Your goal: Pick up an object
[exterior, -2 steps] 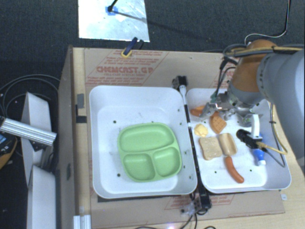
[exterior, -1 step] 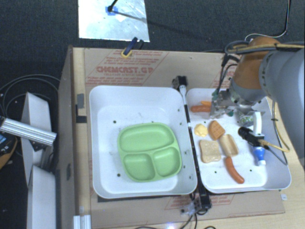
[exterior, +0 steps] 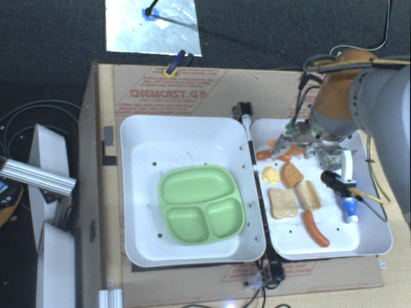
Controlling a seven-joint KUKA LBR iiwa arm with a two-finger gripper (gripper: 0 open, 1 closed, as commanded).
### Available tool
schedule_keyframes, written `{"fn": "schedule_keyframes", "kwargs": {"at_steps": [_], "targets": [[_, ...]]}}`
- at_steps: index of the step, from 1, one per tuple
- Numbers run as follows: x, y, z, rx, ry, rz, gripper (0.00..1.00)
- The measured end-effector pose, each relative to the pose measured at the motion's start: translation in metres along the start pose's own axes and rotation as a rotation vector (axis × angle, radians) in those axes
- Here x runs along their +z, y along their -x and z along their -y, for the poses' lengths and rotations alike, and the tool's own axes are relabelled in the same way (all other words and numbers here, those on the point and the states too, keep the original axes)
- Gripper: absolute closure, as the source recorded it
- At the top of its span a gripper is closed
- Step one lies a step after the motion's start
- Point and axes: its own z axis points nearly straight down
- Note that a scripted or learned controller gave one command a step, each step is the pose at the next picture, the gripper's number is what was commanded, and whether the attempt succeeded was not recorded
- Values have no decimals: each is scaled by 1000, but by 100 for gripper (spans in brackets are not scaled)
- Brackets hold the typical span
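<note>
Pincer (exterior: 300, 140) low in right bin (exterior: 376, 239), over orange carrot pieces (exterior: 264, 154) near the back wall; finger state impossible to tell. Best to centre on one piece, clear of the neighbouring cracker (exterior: 292, 173), then close squarely before lifting.

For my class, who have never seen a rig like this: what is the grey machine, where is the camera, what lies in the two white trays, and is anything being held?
The grey machine is a robot arm with an orange band, reaching in from the right. The camera sits above the bench, looking down at a slant. The left bin holds a green divided plate. The right bin holds toy food: a bread slice, a sausage, carrot pieces and others. The gripper is low over the carrots; whether it holds anything is not clear.
</note>
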Motion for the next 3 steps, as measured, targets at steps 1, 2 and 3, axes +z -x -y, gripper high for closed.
{"fn": "schedule_keyframes", "kwargs": {"at_steps": [1, 2, 3], "targets": [[12, -1, -25, 10, -47, -2, 0], [6, -1, -25, 8, -42, 2, 100], [-89, -51, 27, 0, 2, -1, 100]]}}
